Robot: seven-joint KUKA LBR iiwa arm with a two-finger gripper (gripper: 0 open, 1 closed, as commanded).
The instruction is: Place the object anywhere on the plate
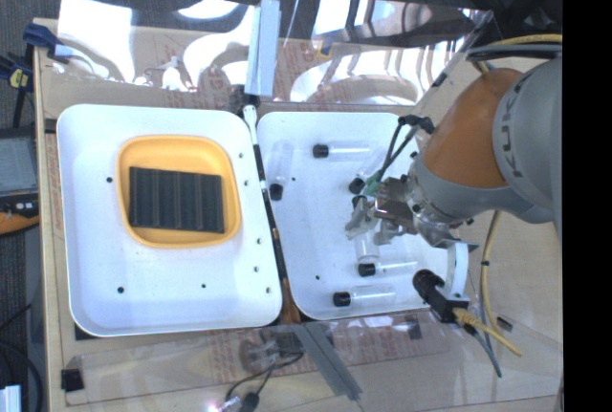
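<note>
Tube lies just below tool

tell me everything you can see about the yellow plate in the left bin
The yellow plate is a rounded-rectangle dish with a raised, glossy rim that looks like plastic. A dark ribbed rectangular insert fills most of its well, its grooves running top to bottom in the view. The plate lies flat on the floor of the left white bin, toward the bin's upper middle, with white floor showing all around it. Nothing else rests on it, and the arm's hand is over the other bin.
</note>
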